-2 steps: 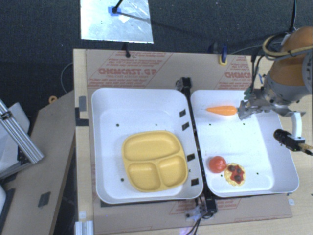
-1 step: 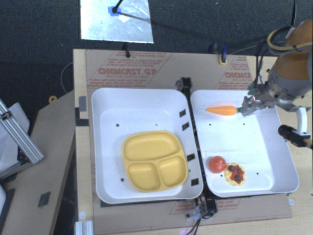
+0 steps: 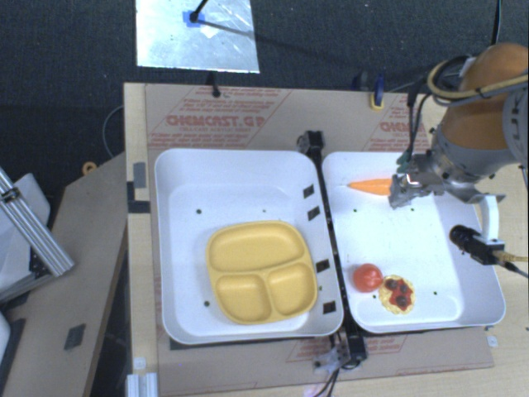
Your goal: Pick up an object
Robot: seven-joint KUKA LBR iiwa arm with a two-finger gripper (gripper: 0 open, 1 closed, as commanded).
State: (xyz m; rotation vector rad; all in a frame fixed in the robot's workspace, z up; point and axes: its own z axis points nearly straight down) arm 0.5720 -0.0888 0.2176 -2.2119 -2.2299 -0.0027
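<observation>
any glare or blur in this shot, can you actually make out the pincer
Camera view: the foil sheet behind the bench catches mottled glare; lighting over both white bins is even, with soft shadows along their walls. The pincer, low by the carrot's thick end, is small and smeared, so its state is unreadable. The yellow tray and tomato look sharp.

You look down on a wooden bench [image 3: 99, 213] topped with a brown protective sheet [image 3: 223, 114] printed in red lettering. Behind it lies dark carpeted floor [image 3: 66, 31]. On that floor sits a shiny silver square panel [image 3: 197, 23] with a blue mark. At your left edge, an aluminium extrusion [image 3: 33, 230] runs slantwise.
</observation>
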